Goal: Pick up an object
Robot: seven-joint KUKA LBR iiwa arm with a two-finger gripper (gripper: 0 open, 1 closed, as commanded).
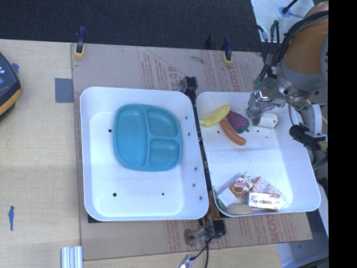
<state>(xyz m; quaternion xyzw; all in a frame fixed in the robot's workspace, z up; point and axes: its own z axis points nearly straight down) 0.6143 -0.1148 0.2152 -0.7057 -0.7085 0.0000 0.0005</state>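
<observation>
At the far end of the right bin (295, 166) we find the gripper (255, 111) lowered over a small cluster of toy food. We cannot tell how it stands, released or clenched, because the wrist body hides that from above. Nothing shows as held.

We note three items in the cluster: a yellow banana (216, 115), an orange carrot (232, 133) and a purple piece (239, 120). The purple piece touches the carrot's upper end and lies just beside the gripper. A small white cylinder (268, 120) lies just to the gripper's other side. Near the bin's front edge we see a heap of packets (254, 193), well apart from the arm. The left bin (100, 200) bears a blue divided plate (148, 137).

We judge the purple piece the likeliest target. For a sound grasp we advise centring over it alone, closing across its narrow side, and keeping clear of the carrot so that it is not dragged along. We also advise a straight lift, since the bin wall is near. The chief risk is a closure on the gap between purple piece and cylinder.
</observation>
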